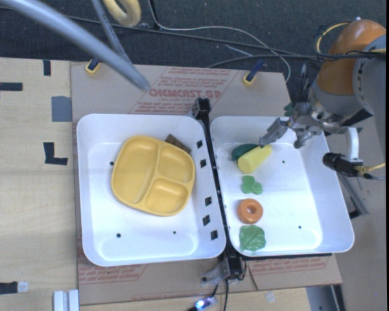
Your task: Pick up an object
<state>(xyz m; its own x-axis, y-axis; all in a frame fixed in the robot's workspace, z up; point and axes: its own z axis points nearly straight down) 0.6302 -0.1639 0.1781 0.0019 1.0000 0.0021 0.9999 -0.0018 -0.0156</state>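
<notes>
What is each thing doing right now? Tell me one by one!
Gripper: open, above the right bin, holding nothing.
Yellow tray: lying flat in the left bin, compartments up.
Corn: lying on its side in the right bin, by the gripper.
Small green piece: lying flat below the corn.
Donut: lying flat, hole up.
Lettuce: lying near the bin's front edge.

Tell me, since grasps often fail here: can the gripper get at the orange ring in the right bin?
Probably yes. The orange ring lies apart from its neighbours, uncovered, and the gripper hovers over the same bin's far end.
</notes>
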